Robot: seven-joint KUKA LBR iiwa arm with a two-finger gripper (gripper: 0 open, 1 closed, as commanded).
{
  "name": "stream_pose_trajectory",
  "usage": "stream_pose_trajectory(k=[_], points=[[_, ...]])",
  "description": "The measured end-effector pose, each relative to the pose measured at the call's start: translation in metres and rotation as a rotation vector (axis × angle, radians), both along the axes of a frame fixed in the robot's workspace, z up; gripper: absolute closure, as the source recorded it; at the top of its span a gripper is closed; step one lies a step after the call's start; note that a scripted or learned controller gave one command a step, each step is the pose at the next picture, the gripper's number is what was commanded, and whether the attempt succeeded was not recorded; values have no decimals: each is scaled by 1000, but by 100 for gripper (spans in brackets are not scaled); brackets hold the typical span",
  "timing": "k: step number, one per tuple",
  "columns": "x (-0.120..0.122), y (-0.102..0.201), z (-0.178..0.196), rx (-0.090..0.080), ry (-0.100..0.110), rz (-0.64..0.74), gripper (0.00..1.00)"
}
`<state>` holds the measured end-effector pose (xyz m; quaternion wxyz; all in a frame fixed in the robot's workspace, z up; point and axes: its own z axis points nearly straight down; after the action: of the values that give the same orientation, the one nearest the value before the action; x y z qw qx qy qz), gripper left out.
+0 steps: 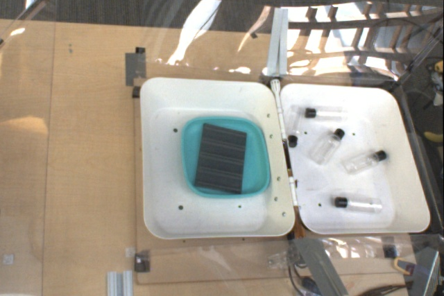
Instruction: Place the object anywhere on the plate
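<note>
How my gripper stands I cannot tell, so I begin with the bin nearest my side of the bench.

The right bin [406, 208] holds five small clear vials with black caps, all lying on their sides and scattered apart from one another. One vial [325, 111] lies near the far wall with its cap pointing toward the left bin. A second vial [326, 146] lies aslant near the middle, cap toward the far right. A third vial [363, 161] lies just to its right, also aslant. A fourth vial [359, 204] lies near the front wall, cap toward the left. The fifth vial [293, 129] sits close against the bin's left wall, its cap toward the front.

Across the seam where the two bins meet is the left bin [159, 208]. In its middle rests a teal plate [259, 173], square with rounded corners. The dark grey block [221, 158], rectangular with ribs across its top, lies flat on that plate, a little tilted from the plate's edges. It sits wholly inside the rim, with teal showing on every side.

Both bins sit on a pale wooden bench [69, 149] under a clear sheet that catches bright glare along the far side. A slim metal post [277, 45] stands behind the seam between the bins.
</note>
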<state>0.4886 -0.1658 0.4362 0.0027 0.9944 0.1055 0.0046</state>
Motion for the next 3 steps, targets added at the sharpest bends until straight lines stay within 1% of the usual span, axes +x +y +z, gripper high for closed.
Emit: stream_pose_trajectory(k=[3], points=[[1,87,0,2,-3,-6,0]])
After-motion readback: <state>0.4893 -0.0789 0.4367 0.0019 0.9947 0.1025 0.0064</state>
